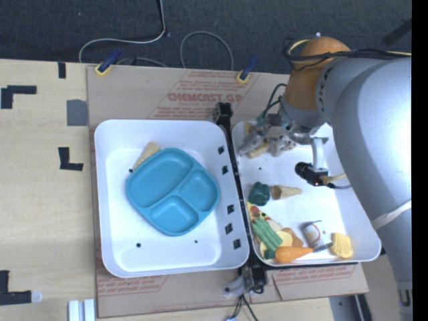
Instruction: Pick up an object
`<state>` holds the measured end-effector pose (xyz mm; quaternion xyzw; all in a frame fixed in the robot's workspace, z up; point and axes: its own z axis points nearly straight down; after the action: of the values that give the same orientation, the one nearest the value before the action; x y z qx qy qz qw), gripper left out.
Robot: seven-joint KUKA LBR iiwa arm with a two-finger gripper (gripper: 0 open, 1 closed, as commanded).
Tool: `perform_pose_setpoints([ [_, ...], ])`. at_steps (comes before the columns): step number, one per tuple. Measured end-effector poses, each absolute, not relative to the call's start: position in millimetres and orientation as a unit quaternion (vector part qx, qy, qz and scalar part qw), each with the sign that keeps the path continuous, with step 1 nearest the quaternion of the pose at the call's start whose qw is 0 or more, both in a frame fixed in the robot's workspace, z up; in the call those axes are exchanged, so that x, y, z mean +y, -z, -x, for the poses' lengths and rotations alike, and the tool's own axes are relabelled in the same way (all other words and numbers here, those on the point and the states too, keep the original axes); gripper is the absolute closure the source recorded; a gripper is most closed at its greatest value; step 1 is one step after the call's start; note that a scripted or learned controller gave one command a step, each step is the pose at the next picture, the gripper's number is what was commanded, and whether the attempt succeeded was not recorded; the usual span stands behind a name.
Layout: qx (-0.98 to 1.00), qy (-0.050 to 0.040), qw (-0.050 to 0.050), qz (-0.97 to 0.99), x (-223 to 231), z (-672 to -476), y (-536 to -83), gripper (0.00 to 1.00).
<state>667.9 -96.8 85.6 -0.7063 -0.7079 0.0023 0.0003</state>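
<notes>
My gripper [259, 141] is low in the far left corner of the right bin [348, 209], close to the divider between the bins. Something pale tan lies right at its tip; I cannot tell whether it is held. Nearer the camera in that bin lie a dark green piece [259, 194], a small cone [286, 192], a green toy vegetable [267, 233], an orange carrot [291, 253], a yellow piece [342, 245] and a small metal-rimmed item [312, 231].
The left bin [110, 246] holds a blue compartment plate [174, 190] with a tan piece [147, 154] poking out from under its far edge. The grey arm [374, 126] covers the right bin's far right side. Black clips line the shared wall [231, 179].
</notes>
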Motion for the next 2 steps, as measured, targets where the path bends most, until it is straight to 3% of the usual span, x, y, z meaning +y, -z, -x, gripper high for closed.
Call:
perform_pose_setpoints([
  [2, -0.708, -0.0016, 0.0, 0.706, -97.6, -668.2, -85.6, 0.0],
])
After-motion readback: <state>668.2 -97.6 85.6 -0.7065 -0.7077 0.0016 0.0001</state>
